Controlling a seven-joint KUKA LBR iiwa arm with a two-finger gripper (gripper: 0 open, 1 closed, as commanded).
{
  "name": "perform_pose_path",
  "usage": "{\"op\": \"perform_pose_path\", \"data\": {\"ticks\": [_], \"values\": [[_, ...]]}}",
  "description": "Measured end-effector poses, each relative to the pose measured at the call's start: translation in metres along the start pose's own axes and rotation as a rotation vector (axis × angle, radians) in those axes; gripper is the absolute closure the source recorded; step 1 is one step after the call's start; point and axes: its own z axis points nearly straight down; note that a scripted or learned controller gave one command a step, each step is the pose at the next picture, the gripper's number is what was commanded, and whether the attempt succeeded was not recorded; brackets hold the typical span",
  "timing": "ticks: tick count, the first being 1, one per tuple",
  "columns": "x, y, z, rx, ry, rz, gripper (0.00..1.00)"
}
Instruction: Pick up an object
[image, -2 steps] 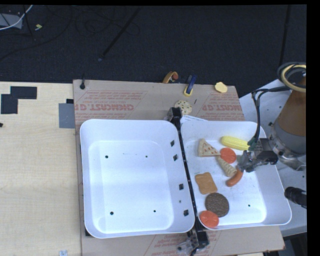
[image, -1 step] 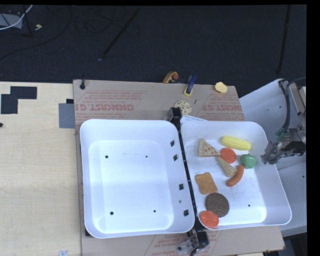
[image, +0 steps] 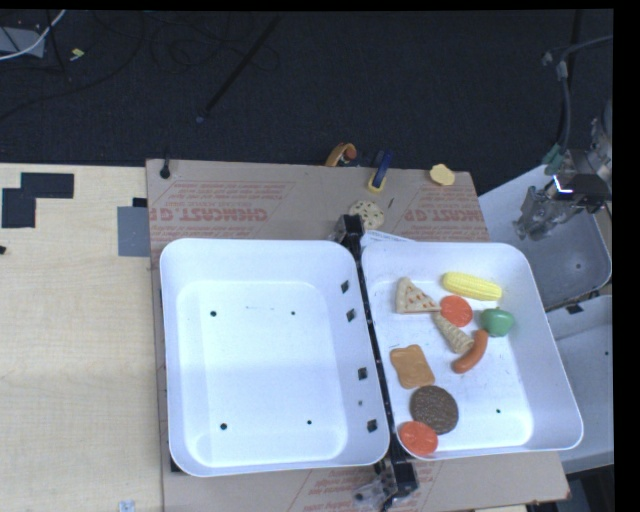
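toy food untouched in right bin, arm parked at the edge

toy food lies clustered in the right bin (image: 545, 420): a yellow corn cob (image: 471, 287) near the far wall; a wedge of pizza (image: 412, 297) beside it; a red tomato slice (image: 456, 310) touching an ice-cream cone (image: 453, 333); a green piece (image: 496, 322) just beside a sausage (image: 470, 351); a slice of toast (image: 412, 366) above a dark round patty (image: 434, 409); a second red piece (image: 418, 438) against the near wall; the left bin (image: 180, 400) adjoins it along a black hinge; the gripper (image: 545, 212) hangs at the upper right, outside the bins and well apart from every piece; we cannot tell its state, the shape is too small and blurred to read

we judge the pick not yet begun, nothing lifted, approach still ahead; next move calls for choosing a target that stands free; we would favour the corn cob or the patty, since the cone, tomato slice and sausage crowd one another; then travel over the right bin and a straight descent

surface: bins rest on a printed cardboard sheet (image: 250, 200) over a pale wooden bench (image: 70, 350); a cookie (image: 367, 214), a blue clip (image: 380, 171) and a yellow piece (image: 442, 175) sit loose on the cardboard behind the bins; beyond, a dark floor with cables
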Motion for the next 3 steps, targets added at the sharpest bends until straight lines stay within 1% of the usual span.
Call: {"op": "perform_pose_path", "data": {"ticks": [1, 2, 3], "values": [[0.007, 0.062, -0.067, 0.003, 0.0, 0.0, 1.0], [0.045, 0.047, -0.15, 0.006, 0.003, 0.002, 1.0], [-0.01, 0.063, -0.108, 0.018, 0.002, 0.009, 1.0]]}}
